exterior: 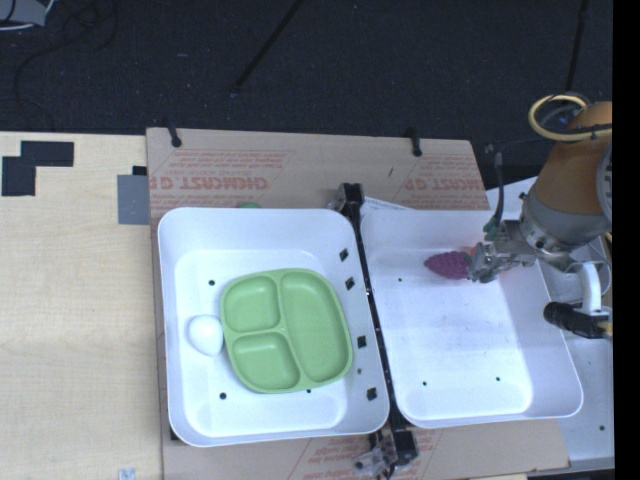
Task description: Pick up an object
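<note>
On the pale wooden bench top at the far left sit a few flat dark patches. Next comes a brown cardboard sheet with red printing, lying under both bins. The left shallow white plastic bin holds a small white egg-shaped object near its left wall, touching or just beside the left edge of a light green plastic tray with three compartments, which lies flat in the middle of that bin.

A row of black clips runs down the seam where the two bins meet. The right shallow white plastic bin has a small purple, bumpy, oval object — berry-like in look — resting on its floor in the upper part, towards the right wall.

Just beside that purple object, at its right end, is the two-finger gripper of the grey arm with its orange band, reaching in from the right. Whether it is clenched or released cannot be told — the purple object is not seen to be grasped.
</note>
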`<state>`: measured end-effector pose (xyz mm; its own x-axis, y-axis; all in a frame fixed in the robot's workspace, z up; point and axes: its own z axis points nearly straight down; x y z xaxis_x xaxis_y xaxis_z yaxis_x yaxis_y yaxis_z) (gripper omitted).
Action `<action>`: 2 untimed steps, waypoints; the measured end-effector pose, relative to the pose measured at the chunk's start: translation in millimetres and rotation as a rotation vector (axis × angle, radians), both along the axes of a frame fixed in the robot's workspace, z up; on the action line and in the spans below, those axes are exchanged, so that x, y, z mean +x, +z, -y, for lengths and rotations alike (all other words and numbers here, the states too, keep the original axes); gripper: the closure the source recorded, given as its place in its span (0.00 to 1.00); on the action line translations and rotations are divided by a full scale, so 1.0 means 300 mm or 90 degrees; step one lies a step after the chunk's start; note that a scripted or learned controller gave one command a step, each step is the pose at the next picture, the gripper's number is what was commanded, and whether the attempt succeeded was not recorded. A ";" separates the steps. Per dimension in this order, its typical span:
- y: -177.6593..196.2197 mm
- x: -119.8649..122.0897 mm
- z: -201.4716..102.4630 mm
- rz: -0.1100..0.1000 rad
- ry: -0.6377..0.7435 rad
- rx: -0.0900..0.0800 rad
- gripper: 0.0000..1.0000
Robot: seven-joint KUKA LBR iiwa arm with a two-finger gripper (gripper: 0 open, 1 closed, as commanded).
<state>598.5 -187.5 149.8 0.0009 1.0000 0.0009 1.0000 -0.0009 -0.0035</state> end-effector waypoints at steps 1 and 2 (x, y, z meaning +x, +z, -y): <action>0.204 0.012 0.019 0.004 0.001 -0.001 1.00; 0.377 -0.020 0.018 0.004 0.001 -0.001 1.00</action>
<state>592.4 -192.9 262.9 -0.0012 1.0000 -0.0007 1.0000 0.0012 0.0022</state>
